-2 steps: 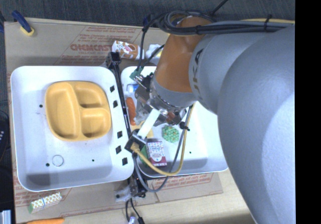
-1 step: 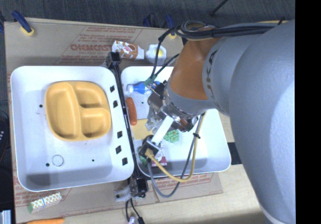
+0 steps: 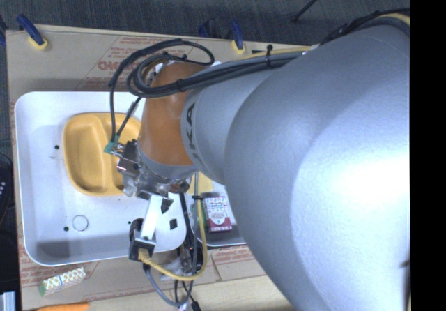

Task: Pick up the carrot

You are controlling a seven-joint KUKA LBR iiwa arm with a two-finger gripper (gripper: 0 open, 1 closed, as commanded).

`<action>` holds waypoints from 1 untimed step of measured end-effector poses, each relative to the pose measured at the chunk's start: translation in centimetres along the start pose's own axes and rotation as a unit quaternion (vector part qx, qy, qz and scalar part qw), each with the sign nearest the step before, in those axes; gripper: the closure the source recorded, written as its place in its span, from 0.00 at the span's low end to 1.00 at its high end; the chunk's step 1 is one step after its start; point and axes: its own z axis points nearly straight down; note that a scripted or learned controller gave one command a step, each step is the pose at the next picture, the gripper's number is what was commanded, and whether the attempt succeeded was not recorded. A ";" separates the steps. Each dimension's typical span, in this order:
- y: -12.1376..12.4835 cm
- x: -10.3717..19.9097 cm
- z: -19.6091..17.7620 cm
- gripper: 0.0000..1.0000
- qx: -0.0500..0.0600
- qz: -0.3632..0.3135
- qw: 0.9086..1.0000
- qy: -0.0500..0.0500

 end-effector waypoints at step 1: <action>3.6 -5.9 -8.0 1.00 -0.002 -0.010 1.000 0.001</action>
